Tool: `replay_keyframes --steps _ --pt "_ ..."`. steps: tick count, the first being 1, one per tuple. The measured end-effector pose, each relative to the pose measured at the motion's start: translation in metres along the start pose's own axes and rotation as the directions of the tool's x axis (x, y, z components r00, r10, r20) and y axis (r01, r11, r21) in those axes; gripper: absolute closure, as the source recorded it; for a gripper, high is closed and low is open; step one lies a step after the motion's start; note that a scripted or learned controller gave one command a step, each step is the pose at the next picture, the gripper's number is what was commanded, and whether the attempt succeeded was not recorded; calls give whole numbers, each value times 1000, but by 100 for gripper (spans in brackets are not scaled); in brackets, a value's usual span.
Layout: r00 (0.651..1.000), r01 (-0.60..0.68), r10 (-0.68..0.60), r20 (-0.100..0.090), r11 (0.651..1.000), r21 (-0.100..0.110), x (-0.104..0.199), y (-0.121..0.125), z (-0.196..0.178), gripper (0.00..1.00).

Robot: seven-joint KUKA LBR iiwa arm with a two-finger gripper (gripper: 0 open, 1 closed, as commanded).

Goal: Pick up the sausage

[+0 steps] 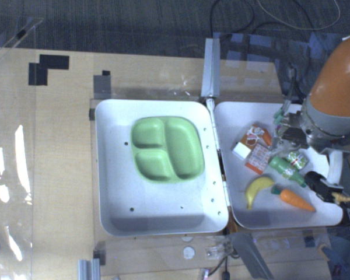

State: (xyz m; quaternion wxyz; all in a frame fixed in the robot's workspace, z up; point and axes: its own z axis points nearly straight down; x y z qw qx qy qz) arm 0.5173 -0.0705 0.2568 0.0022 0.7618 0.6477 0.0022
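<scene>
The carrot (296,199) lies nearest, beside the banana (257,189). The sausage (265,137) sits tucked against the cartons (254,149), so the grab may well catch those instead. The gripper (290,134) hangs just beside it under the bent wrist; its grip I cannot tell.

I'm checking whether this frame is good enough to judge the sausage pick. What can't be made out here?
- Gripper: in the camera view the arm's wrist covers it; finger state unreadable.
- Sausage: no item in the right bin is clearly one; the brownish piece by the packets is too small and partly hidden.
- Green bottle: label blurred.
- Arm: cut off by the right edge.
</scene>
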Motion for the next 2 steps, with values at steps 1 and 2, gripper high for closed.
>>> replay_keyframes --steps 1,2 --pt "1000 -27 27 0 1000 -7 28 5 -69 100" --pt "1000 13 -13 1 1000 1 34 41 -38 100"
